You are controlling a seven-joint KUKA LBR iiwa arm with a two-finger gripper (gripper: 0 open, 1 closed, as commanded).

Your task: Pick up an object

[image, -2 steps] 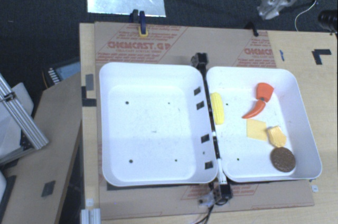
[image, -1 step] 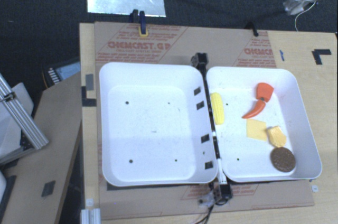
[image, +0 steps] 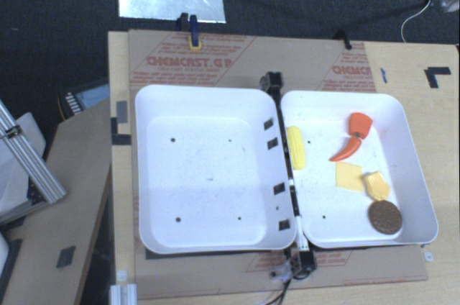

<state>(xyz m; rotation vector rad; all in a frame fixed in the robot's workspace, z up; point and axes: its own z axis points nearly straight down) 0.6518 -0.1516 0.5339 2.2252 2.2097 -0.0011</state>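
Here, right bin (image: 413, 145) holds corn (image: 295, 147), carrot (image: 352, 137), cookie (image: 386, 217) (claw state unknowable).

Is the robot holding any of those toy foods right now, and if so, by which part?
Nothing is held: the corn cob, orange carrot, cheese pieces and brown cookie all lie loose in the right bin.

Corn cob (image: 295, 147) in right bin (image: 413, 145)
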